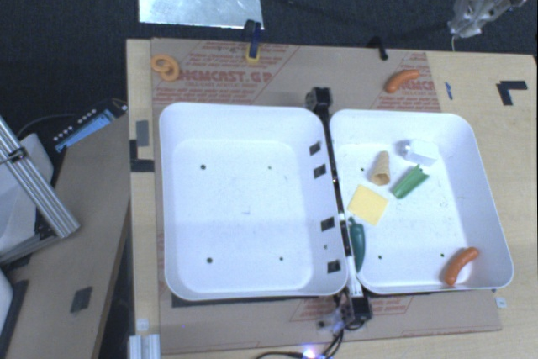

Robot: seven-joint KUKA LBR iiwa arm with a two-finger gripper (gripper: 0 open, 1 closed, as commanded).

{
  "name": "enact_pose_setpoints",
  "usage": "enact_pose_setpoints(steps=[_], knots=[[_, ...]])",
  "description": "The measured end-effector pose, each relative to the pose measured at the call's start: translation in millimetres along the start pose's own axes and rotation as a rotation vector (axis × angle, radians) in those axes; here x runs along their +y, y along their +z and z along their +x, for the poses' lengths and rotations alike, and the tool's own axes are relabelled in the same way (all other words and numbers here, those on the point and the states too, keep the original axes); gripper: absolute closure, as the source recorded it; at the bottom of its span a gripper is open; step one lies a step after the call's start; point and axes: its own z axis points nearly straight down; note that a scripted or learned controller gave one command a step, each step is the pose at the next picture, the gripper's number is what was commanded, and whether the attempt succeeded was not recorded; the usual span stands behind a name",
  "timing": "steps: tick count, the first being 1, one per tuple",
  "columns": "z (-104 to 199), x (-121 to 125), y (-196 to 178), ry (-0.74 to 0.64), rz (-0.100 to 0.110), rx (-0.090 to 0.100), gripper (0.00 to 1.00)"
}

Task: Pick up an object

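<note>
One gripper [471,17] hangs beyond the bench's far right corner, apparently holding nothing; its opening is unclear.

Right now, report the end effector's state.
End effector: cannot be told; it hangs off the bench past the right bin, with nothing seen in it.

Gripper [473,13]: upper right, beyond the bench, blurred; finger state unreadable; arm cut off by the top and right edges.
Pale object [417,150] in right bin [483,181]: washed out against white, identity unclear.
Dark green item [357,244]: partly tucked under the bins' shared rim.
</note>
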Motion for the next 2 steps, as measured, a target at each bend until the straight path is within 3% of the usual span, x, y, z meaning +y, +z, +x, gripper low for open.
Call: enact_pose_setpoints(steps=[1, 2], knots=[[-57, 6, -78, -0.004, -0.011, -0.003, 1.00], [84, -42, -74, -0.026, -0.004, 0.008, 1.00]])
